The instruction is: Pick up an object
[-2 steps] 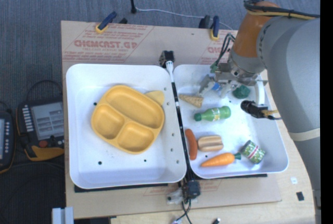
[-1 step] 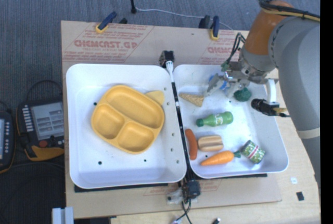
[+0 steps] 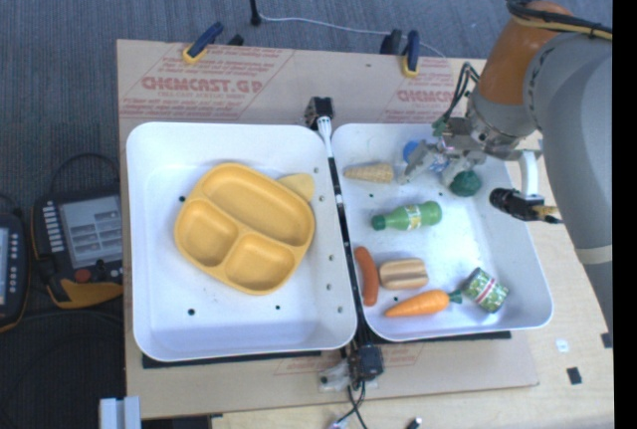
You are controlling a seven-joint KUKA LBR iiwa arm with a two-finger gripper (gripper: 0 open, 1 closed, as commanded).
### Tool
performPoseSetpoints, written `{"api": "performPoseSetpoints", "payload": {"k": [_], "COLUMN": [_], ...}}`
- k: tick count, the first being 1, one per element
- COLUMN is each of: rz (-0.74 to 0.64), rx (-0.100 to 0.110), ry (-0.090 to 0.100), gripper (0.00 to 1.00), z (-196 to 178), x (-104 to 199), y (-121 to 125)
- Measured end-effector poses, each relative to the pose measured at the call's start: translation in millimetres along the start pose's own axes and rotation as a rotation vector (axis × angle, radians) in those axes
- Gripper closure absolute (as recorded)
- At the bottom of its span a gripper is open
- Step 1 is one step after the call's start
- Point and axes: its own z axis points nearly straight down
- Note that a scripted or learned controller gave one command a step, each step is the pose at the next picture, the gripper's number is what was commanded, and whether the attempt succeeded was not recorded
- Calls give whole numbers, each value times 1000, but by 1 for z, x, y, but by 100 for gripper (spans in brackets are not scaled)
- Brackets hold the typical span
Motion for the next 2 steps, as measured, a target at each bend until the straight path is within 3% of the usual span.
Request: {"api": "performPoseSetpoints", "payload": {"k": [2], "rz": [0], "rx": [-1], "ry": [-1], "gripper": [0], "z": [0], "x": [0], "y": [0]}}
